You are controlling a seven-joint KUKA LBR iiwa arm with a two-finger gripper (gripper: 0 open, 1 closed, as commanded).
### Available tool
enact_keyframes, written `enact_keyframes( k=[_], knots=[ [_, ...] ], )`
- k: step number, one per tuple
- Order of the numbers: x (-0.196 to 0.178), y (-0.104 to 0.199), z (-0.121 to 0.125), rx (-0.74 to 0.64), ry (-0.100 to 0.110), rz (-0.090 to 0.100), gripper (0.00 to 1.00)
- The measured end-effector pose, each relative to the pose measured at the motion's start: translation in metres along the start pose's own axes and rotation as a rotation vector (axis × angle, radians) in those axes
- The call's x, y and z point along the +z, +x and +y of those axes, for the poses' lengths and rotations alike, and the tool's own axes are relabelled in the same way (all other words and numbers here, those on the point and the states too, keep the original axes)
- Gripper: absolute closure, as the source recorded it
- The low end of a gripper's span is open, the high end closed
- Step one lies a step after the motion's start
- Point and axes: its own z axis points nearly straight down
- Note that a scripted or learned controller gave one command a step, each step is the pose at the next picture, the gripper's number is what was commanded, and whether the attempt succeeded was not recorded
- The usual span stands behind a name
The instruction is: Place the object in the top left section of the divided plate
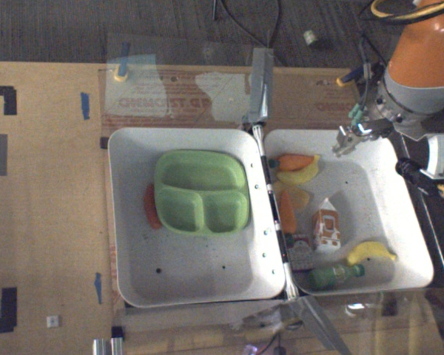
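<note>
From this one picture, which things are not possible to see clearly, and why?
- Gripper: too small and blurred in the camera view to tell how its fingers stand.
- Red object: the green divided plate covers its right side, so I cannot tell what it is.
- Carton: its print is too small to read.
- Grey item by the green bottle: blurred, kind unclear.

My workbench and the floor around it

I sit by a light brown bench (44, 220) with bits of blue tape (85, 106) and black corner marks (4, 98) stuck on it. A flat sheet of cardboard (185, 95) lies at the back. Past the bench I see a dark grey carpet floor (96, 13), and a thin black cable (244, 6) curls across it. The light is soft and even.
</note>
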Motion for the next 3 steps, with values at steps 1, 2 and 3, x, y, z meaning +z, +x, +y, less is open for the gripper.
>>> enact_keyframes(
  k=[1,2,3],
  knots=[
    [-0.013,-0.051,-0.044,-0.140,0.003,0.003,1.00],
    [-0.116,0.000,-0.067,0.088,0.001,0.000,1.00],
    [-0.093,0.040,-0.109,0.066,0.004,0.002,1.00]
  ],
)
